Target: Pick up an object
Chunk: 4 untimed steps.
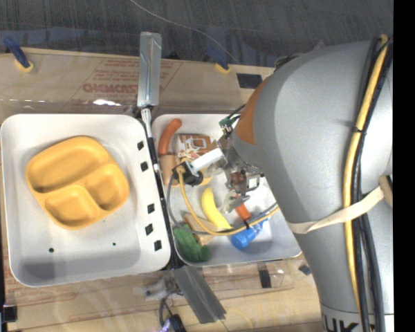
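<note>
We see the gripper [236, 185] low in the right bin [280, 244], at frame centre-right, just beside the yellow banana [214, 209]; how wide it stands we cannot tell. The banana looks light, smooth toy plastic; we judge its mid-curve the best hold.

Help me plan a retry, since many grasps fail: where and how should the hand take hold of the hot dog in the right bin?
Probably across the middle of the hot dog, coming straight down. It lies lengthwise along the right bin's left wall, so the fingers should straddle its narrow width; its upper end looks less crowded.
</note>
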Each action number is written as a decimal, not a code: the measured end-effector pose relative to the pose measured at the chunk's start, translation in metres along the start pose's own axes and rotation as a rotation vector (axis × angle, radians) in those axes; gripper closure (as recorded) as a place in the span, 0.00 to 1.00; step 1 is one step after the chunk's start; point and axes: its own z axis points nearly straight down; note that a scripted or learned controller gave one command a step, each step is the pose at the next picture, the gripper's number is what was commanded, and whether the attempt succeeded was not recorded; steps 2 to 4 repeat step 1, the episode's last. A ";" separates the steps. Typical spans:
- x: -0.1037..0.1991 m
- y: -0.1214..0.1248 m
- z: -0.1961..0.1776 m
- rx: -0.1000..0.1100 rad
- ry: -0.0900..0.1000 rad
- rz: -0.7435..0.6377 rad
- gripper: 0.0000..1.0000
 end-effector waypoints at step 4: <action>0.030 0.024 -0.058 -0.004 0.006 0.016 0.00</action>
